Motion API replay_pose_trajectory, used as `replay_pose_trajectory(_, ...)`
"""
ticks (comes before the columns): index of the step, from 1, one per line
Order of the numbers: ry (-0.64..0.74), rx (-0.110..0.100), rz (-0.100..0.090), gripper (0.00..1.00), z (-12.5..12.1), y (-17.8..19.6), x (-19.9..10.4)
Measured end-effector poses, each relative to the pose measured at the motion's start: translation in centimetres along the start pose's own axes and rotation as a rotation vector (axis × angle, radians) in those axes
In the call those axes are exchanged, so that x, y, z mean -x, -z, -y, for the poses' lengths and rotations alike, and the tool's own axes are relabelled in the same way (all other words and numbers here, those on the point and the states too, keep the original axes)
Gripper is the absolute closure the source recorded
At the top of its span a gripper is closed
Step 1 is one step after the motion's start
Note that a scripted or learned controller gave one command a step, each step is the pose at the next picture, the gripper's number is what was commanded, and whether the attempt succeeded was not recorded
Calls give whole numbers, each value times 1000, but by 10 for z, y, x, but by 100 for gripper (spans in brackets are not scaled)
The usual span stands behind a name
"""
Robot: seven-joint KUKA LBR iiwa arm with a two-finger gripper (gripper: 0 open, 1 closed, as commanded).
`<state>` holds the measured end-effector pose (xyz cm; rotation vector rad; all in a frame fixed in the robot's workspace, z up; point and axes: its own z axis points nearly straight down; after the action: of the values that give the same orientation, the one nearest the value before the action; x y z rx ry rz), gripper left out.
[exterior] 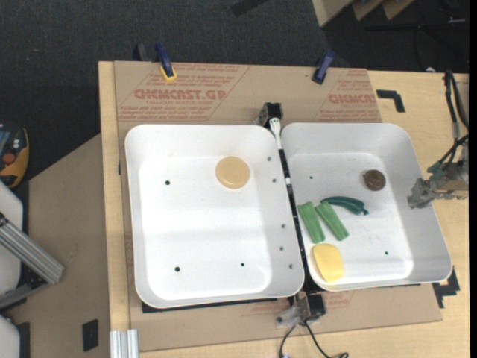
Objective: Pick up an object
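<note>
Hovering at the far right rim of the right-hand shallow white plastic bin [417, 162], the small metal gripper [425, 192] is too blurred and tiny for me to tell its state. Nearest it, inside that bin, lies a small round brown disc [373, 179]; further in are a dark green curved piece [344, 204], two light green oblong blocks [322, 221] side by side, and a yellow rounded lump [327, 262] by the near left corner. A tan round disc [232, 173] rests alone in the left-hand shallow white bin [149, 222].
</note>
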<state>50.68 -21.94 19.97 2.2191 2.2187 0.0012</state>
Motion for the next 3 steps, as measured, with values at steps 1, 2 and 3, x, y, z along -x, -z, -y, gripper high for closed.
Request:
replay_pose_trajectory(1,7,7,0,100,3,93,-53)
replay_pose_trajectory(2,-4,3,3,100,28,119,-6)
replay_pose_trajectory(3,12,7,-2,100,-4,170,-107)
